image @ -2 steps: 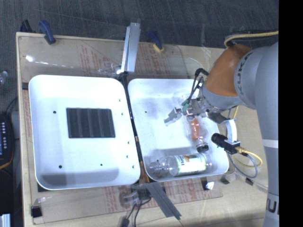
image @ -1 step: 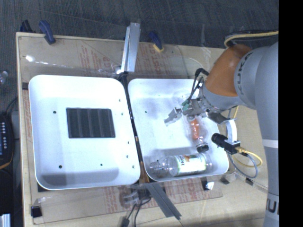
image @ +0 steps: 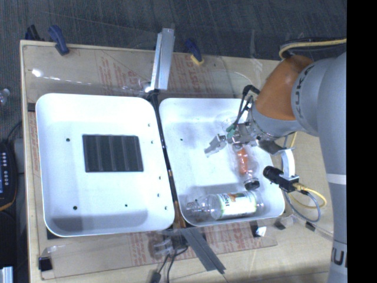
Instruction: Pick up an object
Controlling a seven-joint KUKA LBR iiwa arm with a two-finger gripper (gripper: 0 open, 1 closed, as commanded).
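Observation:
In the right bin (image: 188, 122) a small clear bottle with orange contents (image: 242, 163) lies lengthwise, its black cap pointing toward the front. A bigger clear bottle with a white and green label (image: 227, 206) lies on its side along the bin's front wall. My gripper (image: 219, 142) hangs over the middle of the right bin, just left of the orange bottle's top end and close above the bin floor. Nothing can be seen held in it. The wrist hides part of the orange bottle's far end.
The left bin (image: 59, 117) holds a dark ribbed rectangular pad (image: 112, 153) near its middle. A metal bar (image: 162, 58) stands up behind the seam between the bins. Cables (image: 306, 199) loop beside the right bin's right edge.

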